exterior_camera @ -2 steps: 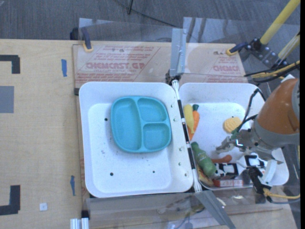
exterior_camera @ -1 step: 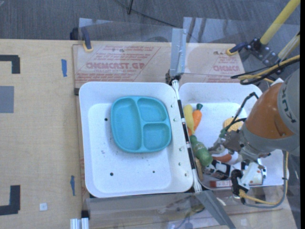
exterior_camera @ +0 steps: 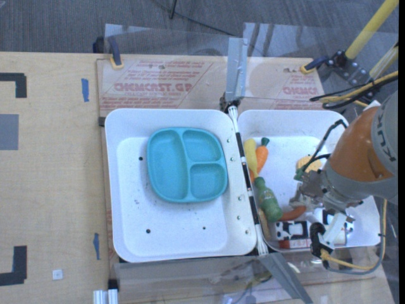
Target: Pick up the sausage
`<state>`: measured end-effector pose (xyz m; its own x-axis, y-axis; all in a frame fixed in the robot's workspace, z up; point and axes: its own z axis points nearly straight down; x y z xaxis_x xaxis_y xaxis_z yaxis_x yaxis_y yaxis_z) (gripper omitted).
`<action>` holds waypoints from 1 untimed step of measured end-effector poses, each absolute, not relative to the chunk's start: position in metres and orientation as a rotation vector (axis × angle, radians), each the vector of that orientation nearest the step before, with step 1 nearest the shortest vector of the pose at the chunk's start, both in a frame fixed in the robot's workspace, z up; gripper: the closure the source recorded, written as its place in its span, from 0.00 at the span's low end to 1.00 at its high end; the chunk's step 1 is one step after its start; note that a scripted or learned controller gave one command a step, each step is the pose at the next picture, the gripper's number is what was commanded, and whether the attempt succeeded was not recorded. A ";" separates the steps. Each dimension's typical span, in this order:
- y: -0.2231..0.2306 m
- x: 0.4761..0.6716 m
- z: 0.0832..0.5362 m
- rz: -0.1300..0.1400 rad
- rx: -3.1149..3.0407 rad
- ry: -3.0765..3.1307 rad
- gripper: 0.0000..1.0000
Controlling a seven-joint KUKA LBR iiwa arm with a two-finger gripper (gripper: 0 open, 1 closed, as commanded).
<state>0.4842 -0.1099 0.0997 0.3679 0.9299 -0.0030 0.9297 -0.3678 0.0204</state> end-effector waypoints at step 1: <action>-0.038 0.480 0.184 -0.004 2.696 1.616 1.00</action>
